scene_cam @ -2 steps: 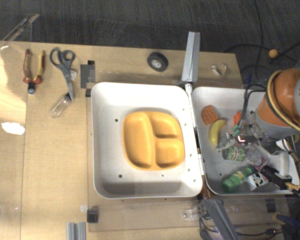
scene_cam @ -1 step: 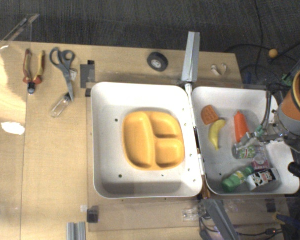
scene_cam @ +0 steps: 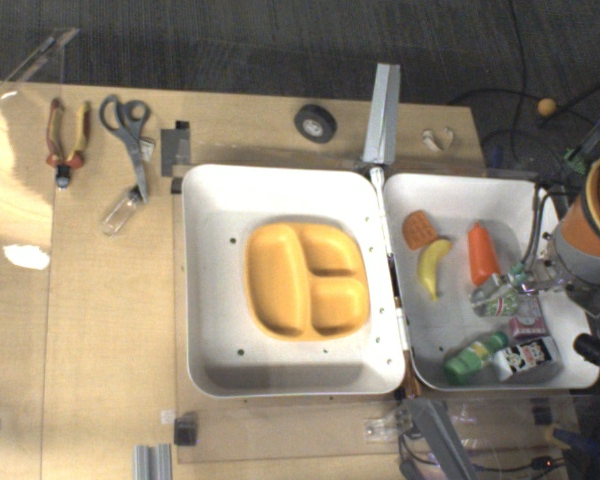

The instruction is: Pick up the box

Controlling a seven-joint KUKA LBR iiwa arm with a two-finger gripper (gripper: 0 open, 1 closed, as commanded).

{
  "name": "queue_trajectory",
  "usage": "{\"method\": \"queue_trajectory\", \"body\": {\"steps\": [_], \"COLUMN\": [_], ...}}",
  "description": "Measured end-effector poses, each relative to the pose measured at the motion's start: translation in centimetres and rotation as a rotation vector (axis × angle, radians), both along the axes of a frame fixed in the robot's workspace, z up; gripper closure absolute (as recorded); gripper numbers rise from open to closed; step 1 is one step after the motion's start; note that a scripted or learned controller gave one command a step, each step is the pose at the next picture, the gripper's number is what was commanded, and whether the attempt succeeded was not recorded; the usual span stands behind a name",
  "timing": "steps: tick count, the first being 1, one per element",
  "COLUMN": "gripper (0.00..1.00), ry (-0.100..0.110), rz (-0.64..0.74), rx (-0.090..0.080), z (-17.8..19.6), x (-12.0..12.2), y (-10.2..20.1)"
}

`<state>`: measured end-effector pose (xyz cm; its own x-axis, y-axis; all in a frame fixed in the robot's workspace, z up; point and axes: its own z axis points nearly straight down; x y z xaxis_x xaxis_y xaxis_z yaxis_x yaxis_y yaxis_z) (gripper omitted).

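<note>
The box (scene_cam: pixel 531 348), a small carton with pink, white and black print, lies near the front right corner of the right bin (scene_cam: pixel 555 193). My gripper (scene_cam: pixel 503 294) hangs low over the bin's middle, just up and left of the box and beside the carrot (scene_cam: pixel 481 253). Nothing shows clearly between its metal tips. The grey arm with its orange band (scene_cam: pixel 592 216) comes in from the right edge.
The right bin also holds a banana (scene_cam: pixel 432 266), a brown round piece (scene_cam: pixel 418 230) and a green bottle (scene_cam: pixel 470 360) right beside the box. A yellow divided tray (scene_cam: pixel 306 278) sits in the left bin (scene_cam: pixel 210 268). Scissors (scene_cam: pixel 130 133), pliers (scene_cam: pixel 64 138) and a tape roll (scene_cam: pixel 315 123) lie on the bench.
</note>
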<state>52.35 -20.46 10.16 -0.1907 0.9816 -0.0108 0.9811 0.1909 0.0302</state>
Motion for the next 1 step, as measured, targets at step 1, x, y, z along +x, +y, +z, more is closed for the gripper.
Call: {"method": "queue_trajectory", "body": {"steps": [1], "gripper": [1.00], "ry": [-0.011], "rz": [0.005], "rx": [0.000], "z": [1.29], "x": [0.46], "y": [0.28]}}
